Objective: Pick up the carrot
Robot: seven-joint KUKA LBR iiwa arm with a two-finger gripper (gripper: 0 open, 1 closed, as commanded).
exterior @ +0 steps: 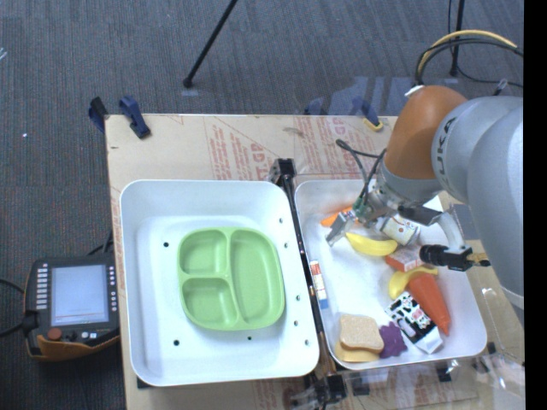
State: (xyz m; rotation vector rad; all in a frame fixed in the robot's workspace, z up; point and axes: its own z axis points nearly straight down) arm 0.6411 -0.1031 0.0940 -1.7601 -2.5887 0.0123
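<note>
One fixed camera looks down at a slant on the desk (214,139), both bins in frame.

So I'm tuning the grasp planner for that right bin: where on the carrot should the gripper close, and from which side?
Probably across the carrot's thick middle, coming straight down from above. It lies flat, slanting from upper left to lower right, so the fingers should straddle its width, not its length. The milk carton crowds its left flank, so expect little room there; the bin wall side looks freer. The gripper hangs over the bin's far left.
</note>
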